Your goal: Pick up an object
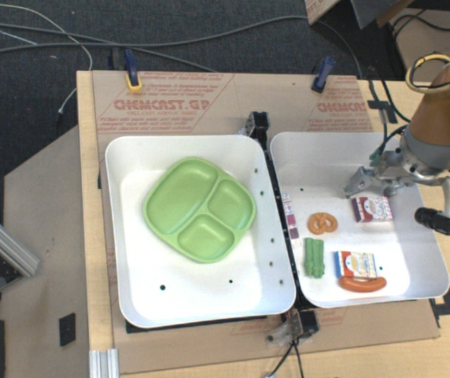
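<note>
In the right bin [422, 278], my gripper [376, 184] hangs at the far right side, open, its two grey fingers spread apart with nothing between them. Just in front of it lies a small red and white packet [371, 209]. An orange pretzel [322, 224] rests near the bin's middle, with a green block [313, 257] in front of it. A red sausage [362, 283] lies against a red, white and blue box [356, 264] near the front edge. A thin striped strip [289, 215] lies along the bin's left wall.
The left bin [130, 290] holds a green divided plate [200, 209]. A black clamp [257, 123] sits at the back between the bins. The grey arm [437, 132] comes in from the right, over the right bin's rim.
</note>
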Controlling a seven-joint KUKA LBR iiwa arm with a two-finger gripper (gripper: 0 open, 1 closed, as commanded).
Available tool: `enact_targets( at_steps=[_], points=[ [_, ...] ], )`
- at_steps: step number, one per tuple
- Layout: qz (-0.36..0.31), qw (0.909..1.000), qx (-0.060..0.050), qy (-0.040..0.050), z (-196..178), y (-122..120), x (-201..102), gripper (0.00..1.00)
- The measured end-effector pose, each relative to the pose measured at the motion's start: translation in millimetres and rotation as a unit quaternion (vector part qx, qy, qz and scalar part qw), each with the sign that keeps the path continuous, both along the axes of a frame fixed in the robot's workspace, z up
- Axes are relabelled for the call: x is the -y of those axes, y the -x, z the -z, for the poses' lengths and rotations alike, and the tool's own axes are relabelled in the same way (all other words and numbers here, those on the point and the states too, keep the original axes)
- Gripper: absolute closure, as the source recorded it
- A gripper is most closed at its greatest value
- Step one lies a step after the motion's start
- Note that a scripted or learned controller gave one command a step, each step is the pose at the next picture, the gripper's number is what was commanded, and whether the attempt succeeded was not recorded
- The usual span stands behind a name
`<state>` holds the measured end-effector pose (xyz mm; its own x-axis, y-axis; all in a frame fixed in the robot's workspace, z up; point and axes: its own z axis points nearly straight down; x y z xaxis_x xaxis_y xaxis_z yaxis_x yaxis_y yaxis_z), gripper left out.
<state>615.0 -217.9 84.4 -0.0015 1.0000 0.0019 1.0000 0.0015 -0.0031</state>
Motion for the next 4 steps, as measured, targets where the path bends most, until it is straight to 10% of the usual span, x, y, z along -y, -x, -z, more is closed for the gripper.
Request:
enact_targets(
  at_steps=[1, 4],
  points=[
    [0.0, 1.0, 0.002, 0.0005, -12, -1, 0, 1.0],
    [0.0, 1.0, 0.005, 0.0018, -152, -6, -9, 1.0]
  ],
)
